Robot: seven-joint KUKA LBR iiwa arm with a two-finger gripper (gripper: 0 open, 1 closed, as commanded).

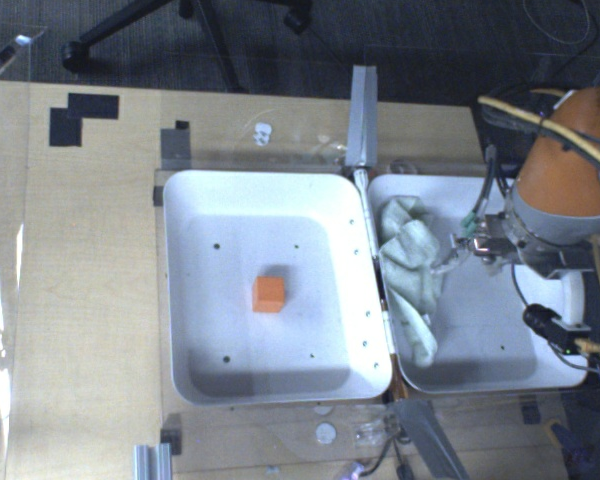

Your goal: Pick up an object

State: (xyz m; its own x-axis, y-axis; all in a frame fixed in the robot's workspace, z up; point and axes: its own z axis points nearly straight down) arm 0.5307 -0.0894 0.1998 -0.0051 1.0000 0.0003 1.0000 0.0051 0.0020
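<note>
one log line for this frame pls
arm: over right bin | gripper: beside pale cloth, grasp unconfirmed | cloth: bunched along right bin's left wall | orange cube: left bin, untouched

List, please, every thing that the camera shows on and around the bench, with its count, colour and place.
bin: 1, white, left half of the bench, holds the cube
bin: 1, white, right half, touching the left one, holds the cloth
cube: 1, orange, near the middle of the left bin
cloth: 1, pale grey-green, crumpled, along the left wall of the right bin
office chair base: 1, black, on the dark floor beyond the bench
tape marks: a few, black, on the bench top left
arm: 1, grey with orange band, over the right bin
gripper: 1, dark, at the right edge of the cloth
</note>
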